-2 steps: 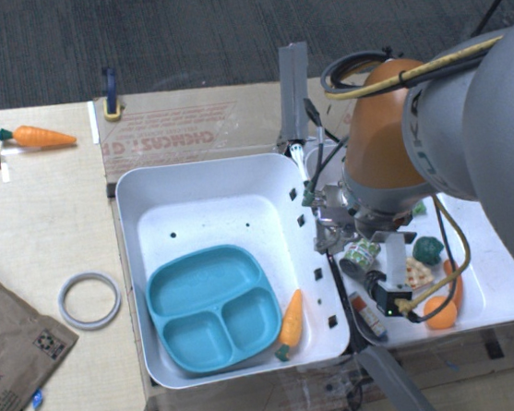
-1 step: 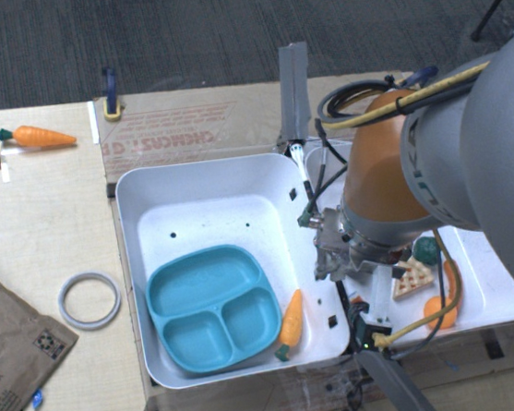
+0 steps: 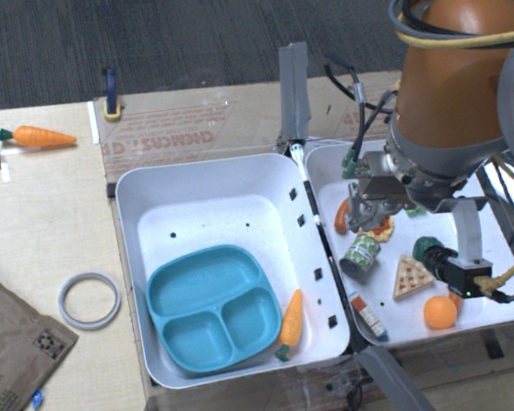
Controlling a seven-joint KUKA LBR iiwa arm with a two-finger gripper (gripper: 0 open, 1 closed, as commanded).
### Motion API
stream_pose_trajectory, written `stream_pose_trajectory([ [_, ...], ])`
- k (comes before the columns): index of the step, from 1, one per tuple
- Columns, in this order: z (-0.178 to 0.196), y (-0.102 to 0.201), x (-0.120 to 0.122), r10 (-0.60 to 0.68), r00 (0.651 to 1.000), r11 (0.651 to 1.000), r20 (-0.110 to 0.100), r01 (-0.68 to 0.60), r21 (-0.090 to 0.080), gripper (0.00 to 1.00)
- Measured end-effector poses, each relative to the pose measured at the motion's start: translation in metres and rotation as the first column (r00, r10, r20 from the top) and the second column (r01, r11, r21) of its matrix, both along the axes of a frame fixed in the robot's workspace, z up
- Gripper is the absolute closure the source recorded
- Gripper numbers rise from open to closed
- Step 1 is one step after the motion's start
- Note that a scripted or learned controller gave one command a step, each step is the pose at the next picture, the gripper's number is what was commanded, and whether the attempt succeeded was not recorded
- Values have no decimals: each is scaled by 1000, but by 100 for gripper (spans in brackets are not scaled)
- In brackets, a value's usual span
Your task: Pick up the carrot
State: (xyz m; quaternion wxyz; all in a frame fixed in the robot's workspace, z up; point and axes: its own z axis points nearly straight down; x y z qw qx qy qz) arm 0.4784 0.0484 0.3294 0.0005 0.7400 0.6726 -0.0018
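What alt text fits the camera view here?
The robot arm's gripper hangs over the right bin among a can, a sandwich and an orange. A carrot lies in the left bin beside a blue tray.

1. An orange carrot [image 3: 291, 319] with a green stem end lies in the left white bin [image 3: 144, 190], near its front right corner.
2. It rests tilted, tip pointing up and away, stem end toward the front wall.
3. Its left side is just beside the blue divided tray [image 3: 214, 306].
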Motion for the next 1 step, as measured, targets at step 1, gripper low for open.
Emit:
stream_pose_trajectory([
  [1, -234, 58, 38, -275, 962, 962, -2, 275, 0, 100],
])
